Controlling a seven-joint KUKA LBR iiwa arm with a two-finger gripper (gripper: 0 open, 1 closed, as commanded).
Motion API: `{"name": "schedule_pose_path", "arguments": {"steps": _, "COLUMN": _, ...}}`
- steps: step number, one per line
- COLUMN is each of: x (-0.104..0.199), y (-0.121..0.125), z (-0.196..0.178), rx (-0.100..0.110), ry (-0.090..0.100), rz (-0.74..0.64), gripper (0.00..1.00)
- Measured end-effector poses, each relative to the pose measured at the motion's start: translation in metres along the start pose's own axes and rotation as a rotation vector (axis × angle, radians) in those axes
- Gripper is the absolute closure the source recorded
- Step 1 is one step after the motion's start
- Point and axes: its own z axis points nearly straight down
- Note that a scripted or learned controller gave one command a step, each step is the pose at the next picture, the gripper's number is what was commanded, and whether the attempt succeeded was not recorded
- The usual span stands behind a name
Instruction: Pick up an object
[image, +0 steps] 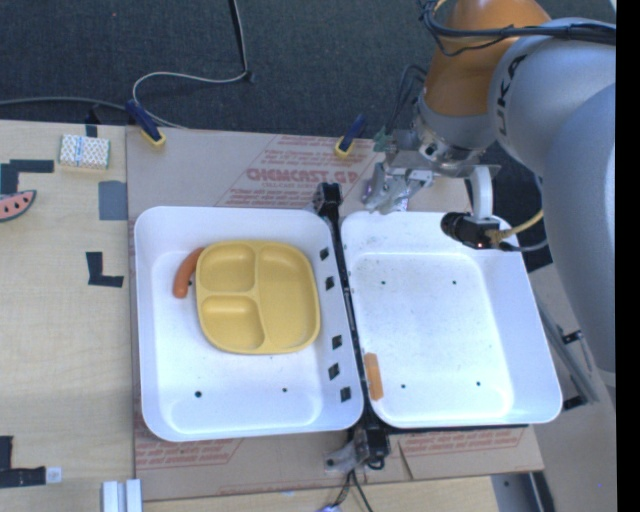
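A dark grey carpeted floor (200, 45) is stretching across the far side of the scene, with a thin black cable (238, 40) trailing over it. A pale wooden benchtop (60, 300) is filling the near left, carrying strips of black tape (100, 268) and a small speckled sponge block (84, 151). A brown cardboard sheet with red printing (290, 175) is lying flat on the bench. Bright, even light is falling from above, casting soft shadows.
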Motion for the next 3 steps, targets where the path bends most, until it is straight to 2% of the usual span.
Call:
{"name": "schedule_pose_path", "arguments": {"steps": 1, "x": 0.0, "y": 0.0, "z": 0.0, "rx": 0.0, "ry": -0.001, "rz": 0.0, "gripper": 0.0}}
{"name": "schedule_pose_path", "arguments": {"steps": 2, "x": 0.034, "y": 0.0, "z": 0.066, "rx": -0.005, "ry": -0.009, "rz": 0.006, "gripper": 0.0}}
{"name": "schedule_pose_path", "arguments": {"steps": 3, "x": 0.034, "y": 0.0, "z": 0.056, "rx": -0.004, "ry": -0.008, "rz": 0.005, "gripper": 1.0}}
